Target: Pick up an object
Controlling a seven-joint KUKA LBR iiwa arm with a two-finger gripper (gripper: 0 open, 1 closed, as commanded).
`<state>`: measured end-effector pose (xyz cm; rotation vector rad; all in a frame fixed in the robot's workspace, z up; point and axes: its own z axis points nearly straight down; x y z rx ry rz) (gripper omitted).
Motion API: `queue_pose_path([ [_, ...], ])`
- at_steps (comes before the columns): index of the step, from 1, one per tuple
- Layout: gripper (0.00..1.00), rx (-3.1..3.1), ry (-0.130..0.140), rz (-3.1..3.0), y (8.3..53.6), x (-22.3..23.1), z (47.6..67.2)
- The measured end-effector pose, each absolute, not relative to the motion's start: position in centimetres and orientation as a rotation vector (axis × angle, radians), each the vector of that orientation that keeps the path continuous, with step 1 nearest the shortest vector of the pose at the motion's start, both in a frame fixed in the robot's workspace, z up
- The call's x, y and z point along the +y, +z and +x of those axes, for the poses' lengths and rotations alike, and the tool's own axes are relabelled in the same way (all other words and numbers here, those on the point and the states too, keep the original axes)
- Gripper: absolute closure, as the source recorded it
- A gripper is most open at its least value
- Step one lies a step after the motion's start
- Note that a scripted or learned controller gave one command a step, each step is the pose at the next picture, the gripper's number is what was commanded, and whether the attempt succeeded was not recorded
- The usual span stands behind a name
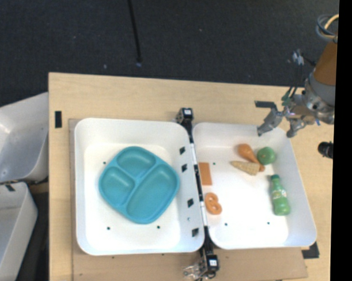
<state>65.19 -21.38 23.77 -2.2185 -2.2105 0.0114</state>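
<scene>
Grey gripper [280, 127]: fingers spread apart, holding nothing, above the right bin's [242, 228] far rim.
Green bottle [279, 196]: lying in right bin.
Left bin [92, 232]: teal tray [139, 184].

The arm [324, 67] enters at the frame's upper right. Above the end effector sits an orange-brown cylindrical band, with a pale grey ring-shaped section visible above that. Directly below the band is a grey metallic wrist block with small dark fittings. The gripper [278, 127] extends from this block as two slim grey fingers [269, 123], each with a lighter tip. A thin dark bar projects sideways from the block, just above the fingers.
</scene>
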Motion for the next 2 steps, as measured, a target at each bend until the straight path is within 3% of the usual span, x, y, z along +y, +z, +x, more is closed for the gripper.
queue_pose_path([
  [1,0.0,-2.221,-0.002,-2.225,24.7,-21.3,65.4],
  [2,0.0,-2.22,0.006,-2.222,19.6,-21.3,64.4],
])
